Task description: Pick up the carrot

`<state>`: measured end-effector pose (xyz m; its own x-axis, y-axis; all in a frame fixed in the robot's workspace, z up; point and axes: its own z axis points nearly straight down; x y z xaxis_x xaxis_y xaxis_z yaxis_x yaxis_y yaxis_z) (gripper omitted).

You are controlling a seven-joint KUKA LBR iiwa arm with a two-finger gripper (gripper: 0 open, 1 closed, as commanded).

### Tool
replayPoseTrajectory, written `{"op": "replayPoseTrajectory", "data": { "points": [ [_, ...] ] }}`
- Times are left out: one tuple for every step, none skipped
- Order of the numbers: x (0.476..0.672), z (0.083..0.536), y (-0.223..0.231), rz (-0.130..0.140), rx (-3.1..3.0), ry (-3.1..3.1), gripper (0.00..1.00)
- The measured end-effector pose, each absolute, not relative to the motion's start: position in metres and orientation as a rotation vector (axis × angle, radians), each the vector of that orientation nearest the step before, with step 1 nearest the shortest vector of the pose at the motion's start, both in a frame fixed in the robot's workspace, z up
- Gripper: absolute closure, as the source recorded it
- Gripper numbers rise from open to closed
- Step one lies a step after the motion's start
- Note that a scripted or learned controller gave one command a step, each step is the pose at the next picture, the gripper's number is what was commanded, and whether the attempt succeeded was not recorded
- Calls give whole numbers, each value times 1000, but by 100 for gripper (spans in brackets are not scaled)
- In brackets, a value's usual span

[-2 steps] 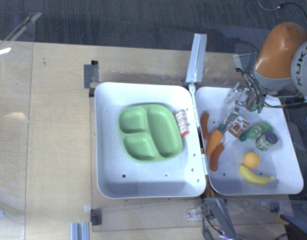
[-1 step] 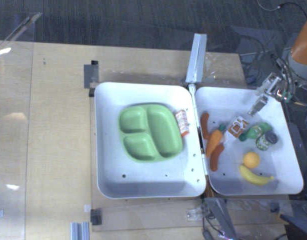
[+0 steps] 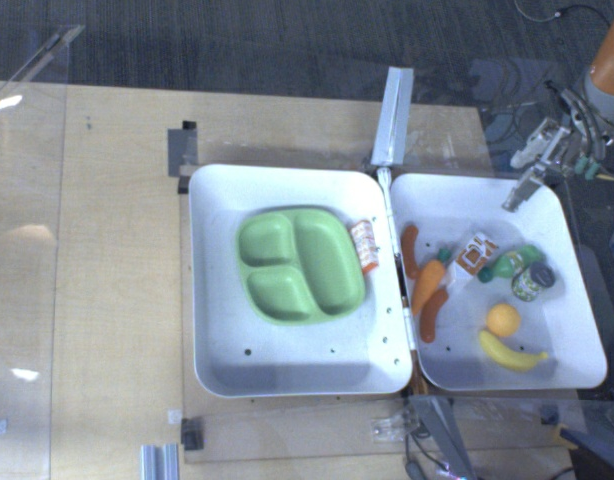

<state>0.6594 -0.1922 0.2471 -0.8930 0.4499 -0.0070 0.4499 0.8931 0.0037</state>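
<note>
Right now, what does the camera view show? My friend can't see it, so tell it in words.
An orange carrot lies at the left edge of the right white bin, among toy foods including a banana and an orange. The gripper hovers over that bin's far right corner. The left bin holds a green divided plate.

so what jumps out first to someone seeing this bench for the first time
The green divided tray fills much of the left bin. The right bin holds a cluster of toy food: the carrot near the divider, an orange and a banana toward the front. The gripper hovers at that bin's far right corner.
</note>
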Motion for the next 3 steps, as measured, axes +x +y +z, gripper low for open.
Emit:
{"op": "replayPoseTrajectory", "data": {
  "points": [
    [659,247,-192,3,725,3049,0],
    [659,247,-192,3,725,3049,0],
    [659,247,-192,3,725,3049,0]
  ]
}}
